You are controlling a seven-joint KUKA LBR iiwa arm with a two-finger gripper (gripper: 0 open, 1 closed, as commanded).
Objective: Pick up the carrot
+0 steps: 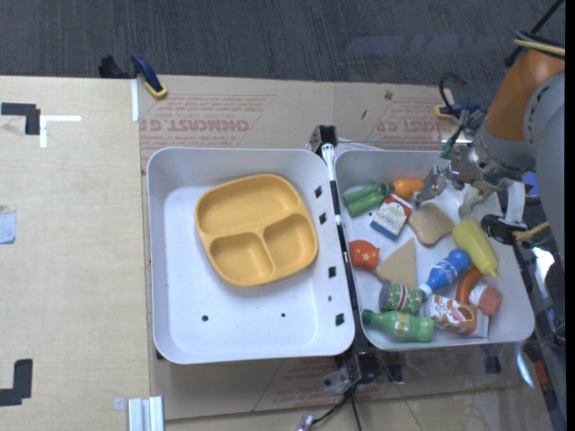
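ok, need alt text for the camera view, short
The end effector hangs over the back of the right bin, just right of the orange carrot, among toy foods including a green bottle, a yellow banana and a bread slice. The left bin holds a yellow divided plate.

The left bin (pixel 171 268) holds a yellow divided plate (pixel 256 229) with three compartments, set toward its upper half. The right bin (pixel 503 330) holds mixed toy food. A green bottle (pixel 363 197) lies near its upper left corner, with a small carton (pixel 391 217) just beside it. A bread slice (pixel 431 224) lies right of the carton. A yellow bottle (pixel 476 247) lies toward the right wall. A second green bottle (pixel 400 326) lies along the lower edge.
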